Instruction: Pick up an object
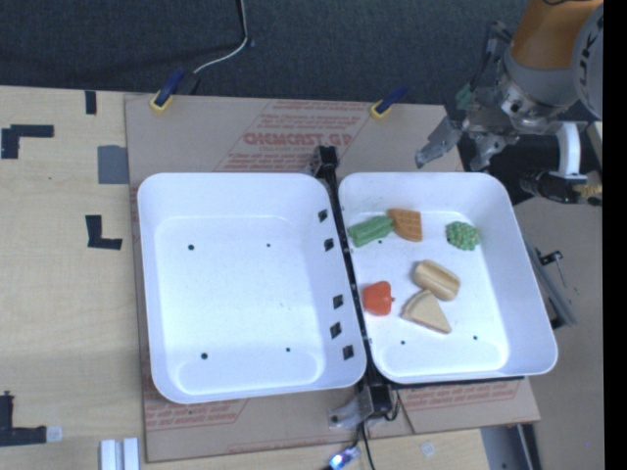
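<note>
Two shallow white bins sit side by side on a cardboard sheet [294, 135] over the wooden bench [59, 262]. Left bin [157, 199]: white floor with a few small dark dots. Right bin [495, 199]: five small objects, all loose on the floor, none touching the walls.

Contents of right bin, largest first:
- Tan wedge [428, 312], front centre, pointed end toward the back of the bin, just in front of the bread roll.
- Tan bread roll [436, 279], oblong, long axis running left-back to right-front.
- Green pod-shaped piece [371, 230], back left, long axis near left-right, slightly tilted, touching the orange piece.
- Orange ridged piece [406, 224], directly right of the green pod.
- Red pepper-like piece [378, 298], left of the wedge, near the divider.
- Green bumpy lump [461, 235], back right, apart from the others.

Arm is above and behind the right bin's back-right corner. Gripper [468, 146] fingers spread apart, nothing between them, outside the bin.
</note>
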Robot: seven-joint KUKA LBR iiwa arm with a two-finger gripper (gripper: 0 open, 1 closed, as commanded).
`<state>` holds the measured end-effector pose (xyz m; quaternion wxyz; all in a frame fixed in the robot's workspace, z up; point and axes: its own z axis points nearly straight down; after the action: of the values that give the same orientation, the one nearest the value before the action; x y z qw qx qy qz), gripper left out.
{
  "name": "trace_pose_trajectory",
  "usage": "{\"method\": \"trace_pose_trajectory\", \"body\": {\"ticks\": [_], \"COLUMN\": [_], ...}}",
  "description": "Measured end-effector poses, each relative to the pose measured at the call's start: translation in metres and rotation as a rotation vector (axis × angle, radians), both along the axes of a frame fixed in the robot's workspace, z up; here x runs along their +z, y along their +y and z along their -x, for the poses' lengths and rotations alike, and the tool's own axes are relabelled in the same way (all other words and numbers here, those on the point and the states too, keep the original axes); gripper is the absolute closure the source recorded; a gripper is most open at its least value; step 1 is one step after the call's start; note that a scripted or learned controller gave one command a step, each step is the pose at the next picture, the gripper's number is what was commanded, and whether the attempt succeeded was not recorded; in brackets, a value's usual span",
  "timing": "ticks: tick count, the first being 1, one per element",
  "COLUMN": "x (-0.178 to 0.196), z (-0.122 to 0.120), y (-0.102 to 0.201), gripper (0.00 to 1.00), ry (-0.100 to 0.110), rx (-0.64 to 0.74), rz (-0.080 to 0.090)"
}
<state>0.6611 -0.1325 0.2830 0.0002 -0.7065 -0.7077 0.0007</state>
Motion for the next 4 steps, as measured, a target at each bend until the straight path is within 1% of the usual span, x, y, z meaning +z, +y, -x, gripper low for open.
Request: {"method": "trace_pose_trajectory", "body": {"ticks": [1,2,3,4], "x": [0.263,0.253,0.253,0.252], "z": [0.013,0.082,0.140,0.179], "y": [0.038,-0.017,-0.046,-0.080], "gripper": [0.00,0.00,0.00,0.00], "ry": [-0.020,0.000,-0.002,-0.002], "rx": [0.003,-0.007,-0.005,-0.004], "rz": [0.002,0.000,0.001,0.000]}}
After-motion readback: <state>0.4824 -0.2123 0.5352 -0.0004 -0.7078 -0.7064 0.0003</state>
